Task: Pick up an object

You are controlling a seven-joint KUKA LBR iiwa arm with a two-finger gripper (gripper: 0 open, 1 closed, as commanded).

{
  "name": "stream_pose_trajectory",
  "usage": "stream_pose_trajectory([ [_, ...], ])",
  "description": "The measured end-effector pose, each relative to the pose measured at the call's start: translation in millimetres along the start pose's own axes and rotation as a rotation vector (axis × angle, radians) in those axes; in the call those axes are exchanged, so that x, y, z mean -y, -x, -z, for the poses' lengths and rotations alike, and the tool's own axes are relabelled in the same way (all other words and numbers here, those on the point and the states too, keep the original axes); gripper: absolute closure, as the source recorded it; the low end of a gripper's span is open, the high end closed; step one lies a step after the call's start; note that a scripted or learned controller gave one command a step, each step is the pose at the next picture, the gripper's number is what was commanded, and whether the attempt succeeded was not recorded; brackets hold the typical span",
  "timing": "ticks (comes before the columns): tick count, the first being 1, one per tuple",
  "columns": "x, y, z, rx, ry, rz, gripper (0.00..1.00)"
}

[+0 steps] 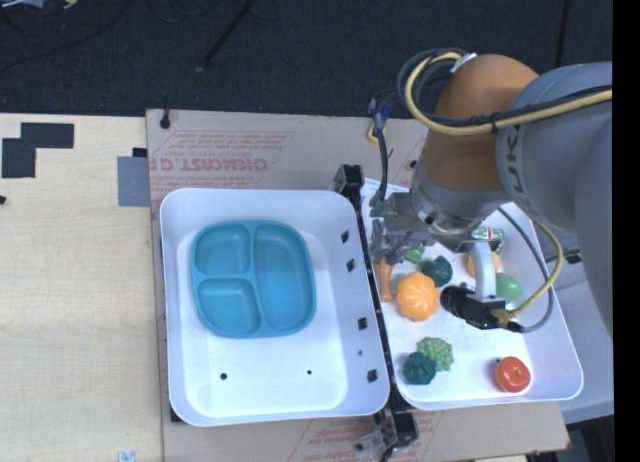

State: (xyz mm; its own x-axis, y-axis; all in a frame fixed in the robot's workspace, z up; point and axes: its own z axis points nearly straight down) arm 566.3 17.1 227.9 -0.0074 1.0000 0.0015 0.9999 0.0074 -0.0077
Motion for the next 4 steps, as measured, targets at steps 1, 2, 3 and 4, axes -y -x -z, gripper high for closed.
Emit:
stream_pose_trajectory([
  [1, -30.5, -55.6, -4.4, 0.001, 0.001, -0.001, 1.00],
  [2, -46.2, -61.8, 1.0, 0.002, 0.000, -0.004, 1.00],
  [3, -34.0, -60.7, -14.9, 0.004, -0.004, -0.007, 1.00],
  [4, -29.2, -55.5, -9.3, 0.003, -0.003, -0.007, 1.00],
])
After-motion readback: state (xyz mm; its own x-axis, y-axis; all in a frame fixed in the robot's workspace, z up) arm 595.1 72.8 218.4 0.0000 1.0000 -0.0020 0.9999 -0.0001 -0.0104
